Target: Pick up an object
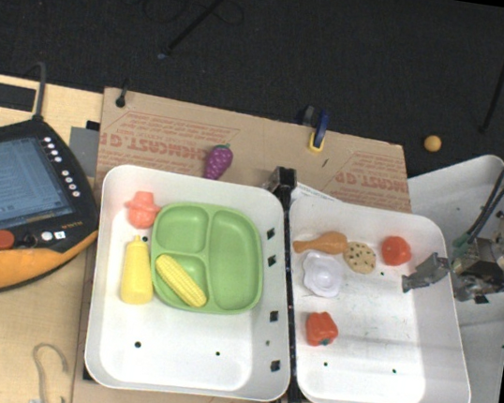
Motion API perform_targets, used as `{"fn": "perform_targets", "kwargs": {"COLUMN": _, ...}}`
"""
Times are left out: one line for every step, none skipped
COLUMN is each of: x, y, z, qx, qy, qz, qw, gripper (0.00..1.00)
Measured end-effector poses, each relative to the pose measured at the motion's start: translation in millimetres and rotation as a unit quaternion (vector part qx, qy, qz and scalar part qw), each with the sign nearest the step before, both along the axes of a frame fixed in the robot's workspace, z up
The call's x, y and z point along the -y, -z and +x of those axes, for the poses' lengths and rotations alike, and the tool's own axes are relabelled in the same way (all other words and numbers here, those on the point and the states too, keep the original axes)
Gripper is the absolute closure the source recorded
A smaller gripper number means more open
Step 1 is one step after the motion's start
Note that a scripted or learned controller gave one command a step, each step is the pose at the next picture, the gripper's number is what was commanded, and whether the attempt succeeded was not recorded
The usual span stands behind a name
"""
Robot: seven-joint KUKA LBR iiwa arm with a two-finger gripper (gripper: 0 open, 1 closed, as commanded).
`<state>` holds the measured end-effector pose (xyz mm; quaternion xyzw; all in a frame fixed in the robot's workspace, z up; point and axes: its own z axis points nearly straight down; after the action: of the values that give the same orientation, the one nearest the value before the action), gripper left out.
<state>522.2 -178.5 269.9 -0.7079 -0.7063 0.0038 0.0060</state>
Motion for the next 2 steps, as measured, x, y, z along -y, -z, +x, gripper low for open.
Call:
{"fn": "perform_targets", "kwargs": {"x": 0.3, "y": -6.5, "z": 1.8, "qx": 0.006, "qy": -0.001, "qz": -0.0012, "qw": 1.0000, "gripper": 0.00}}
{"fn": "perform_targets", "kwargs": {"x": 5.8, "y": 50.1, "z": -5.8, "qx": 0.003, "qy": -0.001, "qz": -0.0004, "qw": 1.0000, "gripper": 0.00}}
